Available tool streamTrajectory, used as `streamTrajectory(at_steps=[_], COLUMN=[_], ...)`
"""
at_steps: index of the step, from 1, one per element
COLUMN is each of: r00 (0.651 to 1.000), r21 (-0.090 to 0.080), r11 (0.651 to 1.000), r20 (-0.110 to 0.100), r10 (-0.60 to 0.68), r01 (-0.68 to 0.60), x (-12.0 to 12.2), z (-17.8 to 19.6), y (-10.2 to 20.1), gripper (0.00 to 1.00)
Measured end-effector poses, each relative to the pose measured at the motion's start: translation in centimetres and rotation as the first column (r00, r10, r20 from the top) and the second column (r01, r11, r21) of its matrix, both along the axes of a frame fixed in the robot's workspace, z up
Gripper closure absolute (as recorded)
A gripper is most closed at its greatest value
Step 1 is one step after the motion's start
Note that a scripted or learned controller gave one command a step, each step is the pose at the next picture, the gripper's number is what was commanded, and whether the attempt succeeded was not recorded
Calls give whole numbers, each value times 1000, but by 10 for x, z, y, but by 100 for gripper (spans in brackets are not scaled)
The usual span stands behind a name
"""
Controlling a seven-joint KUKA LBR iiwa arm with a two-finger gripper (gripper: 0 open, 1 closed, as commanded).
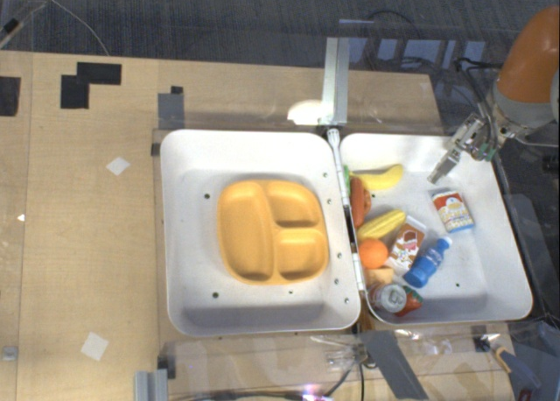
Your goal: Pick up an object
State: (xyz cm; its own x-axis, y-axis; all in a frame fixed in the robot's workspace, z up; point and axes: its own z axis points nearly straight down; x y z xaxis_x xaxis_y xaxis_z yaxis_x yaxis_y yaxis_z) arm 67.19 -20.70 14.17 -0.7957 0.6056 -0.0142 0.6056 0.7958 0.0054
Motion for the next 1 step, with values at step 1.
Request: streamTrajectory(at_steps=[1], r00=[945], r21=[8], r11=[945], r20=[0], r10=[-327], r01=[327], x=[-6], z=[-34], y=[3], gripper=[0])
